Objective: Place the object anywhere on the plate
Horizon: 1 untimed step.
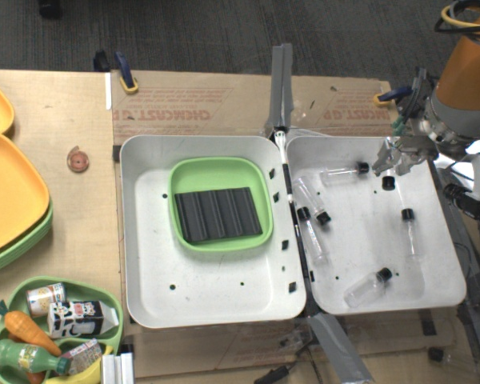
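Plate sits green and square in the left bin, with a dark ridged pad on it. I see clear tubes with black caps lying right of the plate. My gripper hangs far right of the plate; I can't tell its grip.

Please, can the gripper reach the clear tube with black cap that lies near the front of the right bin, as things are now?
Probably yes. The tube lies alone on the bin floor, apart from the other tubes, with nothing over it. The gripper hangs at the same bin's far right corner, and the way between looks free.
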Tool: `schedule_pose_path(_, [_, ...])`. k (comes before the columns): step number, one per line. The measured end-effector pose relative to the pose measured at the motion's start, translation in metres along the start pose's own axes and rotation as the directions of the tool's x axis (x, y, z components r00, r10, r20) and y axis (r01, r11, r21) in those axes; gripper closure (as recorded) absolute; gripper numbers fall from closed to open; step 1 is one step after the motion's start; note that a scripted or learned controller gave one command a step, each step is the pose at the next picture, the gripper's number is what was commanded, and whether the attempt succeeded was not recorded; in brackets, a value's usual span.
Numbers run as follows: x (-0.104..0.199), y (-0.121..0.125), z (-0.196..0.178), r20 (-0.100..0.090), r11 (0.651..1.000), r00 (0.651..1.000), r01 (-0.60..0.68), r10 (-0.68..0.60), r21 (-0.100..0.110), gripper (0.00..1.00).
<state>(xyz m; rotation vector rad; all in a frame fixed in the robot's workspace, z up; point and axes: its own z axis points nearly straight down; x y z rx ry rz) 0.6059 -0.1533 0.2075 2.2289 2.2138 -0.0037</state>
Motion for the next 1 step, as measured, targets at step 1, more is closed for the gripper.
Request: schedule_pose_path(1, [0.0000, 0.0000, 0.0000, 0.000, 1.000, 1.000, 0.000, 0.000, 0.000, 0.00])
